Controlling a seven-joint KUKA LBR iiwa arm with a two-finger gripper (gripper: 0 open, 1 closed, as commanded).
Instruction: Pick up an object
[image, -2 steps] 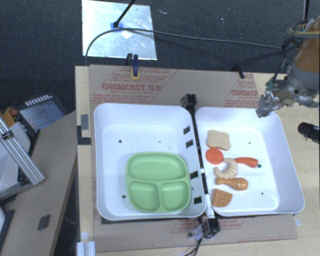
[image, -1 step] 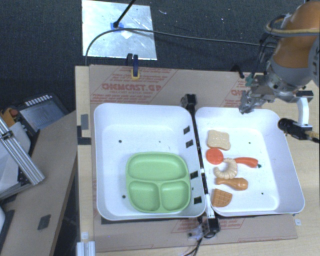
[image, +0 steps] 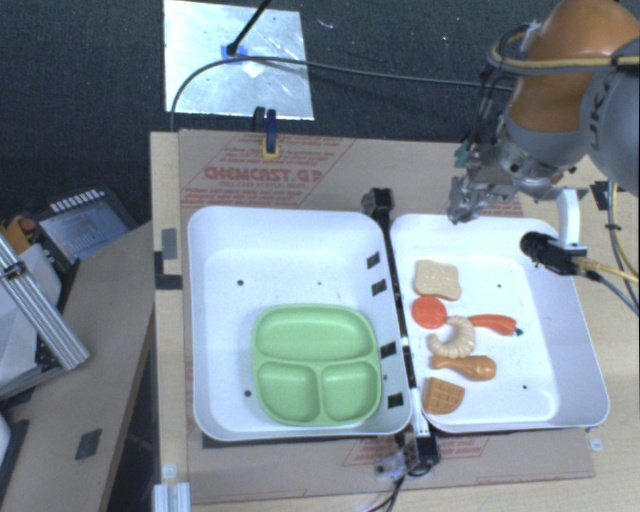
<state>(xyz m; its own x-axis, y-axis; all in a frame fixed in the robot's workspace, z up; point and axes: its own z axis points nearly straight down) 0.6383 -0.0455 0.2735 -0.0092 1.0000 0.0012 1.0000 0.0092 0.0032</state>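
2 white bins sit on cardboard (image: 300, 165) printed "CHEMCAST GP" in red. The left bin (image: 215, 240) holds a green divided tray (image: 315, 365). The right bin (image: 575, 350) holds toy foods: bread slice (image: 437, 279), tomato slice (image: 429, 312), shrimp (image: 458, 337), chili (image: 492, 323), drumstick (image: 468, 367), waffle (image: 443, 396). The gripper (image: 463, 208) hangs over the right bin's far rim, holding nothing; its outline is too blurred to judge its opening

Dark carpet floor (image: 80, 90); shiny metal plate (image: 238, 55) on it; tan bench (image: 110, 330); cardboard sheet (image: 300, 165).
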